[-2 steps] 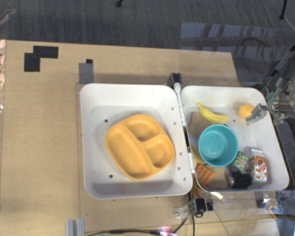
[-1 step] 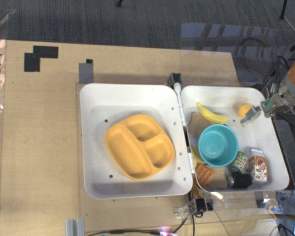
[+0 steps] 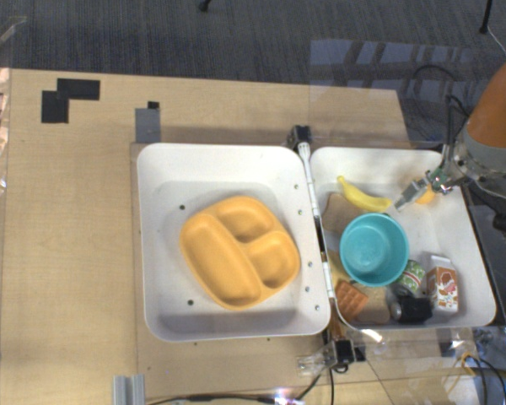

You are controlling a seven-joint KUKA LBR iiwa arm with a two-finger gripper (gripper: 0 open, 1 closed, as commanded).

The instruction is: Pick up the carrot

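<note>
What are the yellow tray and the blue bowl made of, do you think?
The tray looks like moulded plastic: one even yellow-orange colour, rounded compartments, a dull sheen. The bowl also looks plastic, uniform teal with a smooth, slightly glossy inside, though glazed ceramic can't be ruled out from this view.

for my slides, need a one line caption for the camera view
Gripper reaches into the right bin beside a banana and teal bowl; a yellow plate sits in the left bin.
</note>
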